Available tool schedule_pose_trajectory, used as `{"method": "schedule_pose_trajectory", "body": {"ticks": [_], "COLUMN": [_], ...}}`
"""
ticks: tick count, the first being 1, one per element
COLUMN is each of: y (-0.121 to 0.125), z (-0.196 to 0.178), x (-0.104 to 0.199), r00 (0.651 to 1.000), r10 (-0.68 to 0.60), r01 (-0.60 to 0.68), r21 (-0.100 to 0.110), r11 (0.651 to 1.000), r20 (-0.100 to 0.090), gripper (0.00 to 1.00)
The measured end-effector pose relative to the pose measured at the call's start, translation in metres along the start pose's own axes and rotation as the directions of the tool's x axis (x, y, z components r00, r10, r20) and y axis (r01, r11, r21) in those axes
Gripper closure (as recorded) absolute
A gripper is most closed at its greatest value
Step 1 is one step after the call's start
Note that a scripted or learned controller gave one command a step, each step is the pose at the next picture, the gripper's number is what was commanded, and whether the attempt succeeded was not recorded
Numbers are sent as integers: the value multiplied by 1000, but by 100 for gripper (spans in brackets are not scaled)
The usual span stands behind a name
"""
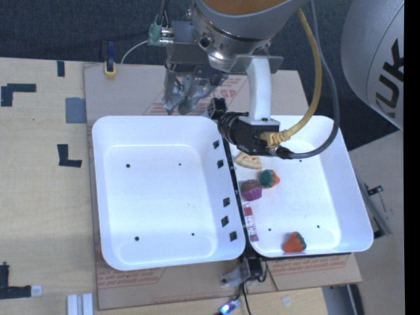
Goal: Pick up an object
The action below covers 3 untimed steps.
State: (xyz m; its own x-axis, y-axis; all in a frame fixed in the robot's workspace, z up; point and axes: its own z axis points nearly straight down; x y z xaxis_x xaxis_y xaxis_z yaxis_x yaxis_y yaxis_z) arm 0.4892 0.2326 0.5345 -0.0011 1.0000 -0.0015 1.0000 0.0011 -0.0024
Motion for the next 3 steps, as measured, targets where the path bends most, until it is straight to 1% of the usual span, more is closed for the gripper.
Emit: {"method": "schedule_pose_trajectory", "body": {"ticks": [1, 2, 3], "y": [3, 12, 0], "z": [0, 0, 0], "x": [0, 0, 0], "r00": [1000, 1000, 1000], "r10": [1, 0, 1], "r01": [-1, 0, -1], "r21": [-1, -2, 0], "r11": [1000, 1000, 1000], "r20": [0, 0, 0], "gripper": [100, 100, 100]}}
